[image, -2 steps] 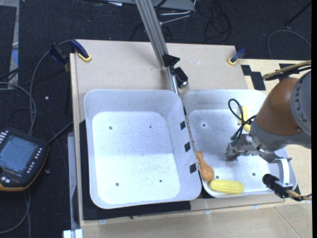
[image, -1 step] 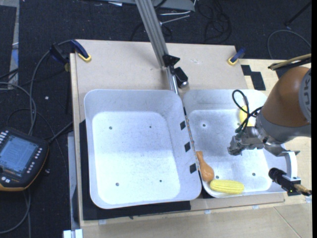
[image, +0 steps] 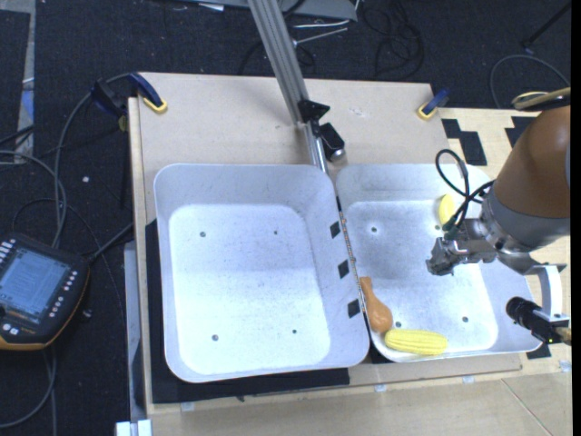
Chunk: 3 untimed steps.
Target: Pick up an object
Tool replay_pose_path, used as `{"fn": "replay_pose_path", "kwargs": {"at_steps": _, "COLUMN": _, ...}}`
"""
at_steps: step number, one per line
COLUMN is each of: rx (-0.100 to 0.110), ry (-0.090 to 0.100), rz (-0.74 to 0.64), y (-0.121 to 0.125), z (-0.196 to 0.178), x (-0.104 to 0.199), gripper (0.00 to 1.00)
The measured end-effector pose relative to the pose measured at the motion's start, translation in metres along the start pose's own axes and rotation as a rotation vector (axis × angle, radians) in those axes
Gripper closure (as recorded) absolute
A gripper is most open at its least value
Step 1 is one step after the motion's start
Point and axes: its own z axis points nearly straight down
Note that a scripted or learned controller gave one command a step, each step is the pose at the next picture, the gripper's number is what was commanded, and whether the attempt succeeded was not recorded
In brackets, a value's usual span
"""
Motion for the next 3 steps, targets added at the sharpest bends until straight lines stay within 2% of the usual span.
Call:
{"fn": "replay_pose_path", "kwargs": {"at_steps": 1, "rx": 0.000, "ry": 0.000, "rz": 0.000, "y": 0.001, "z": -0.043, "x": 0.000, "gripper": 1.00}}
{"fn": "replay_pose_path", "kwargs": {"at_steps": 2, "rx": 0.003, "ry": 0.001, "rz": -0.005, "y": 0.009, "z": -0.049, "x": 0.059, "gripper": 1.00}}
{"fn": "replay_pose_path", "kwargs": {"at_steps": 3, "rx": 0.004, "ry": 0.001, "rz": -0.004, "y": 0.022, "z": -0.039, "x": 0.114, "gripper": 1.00}}
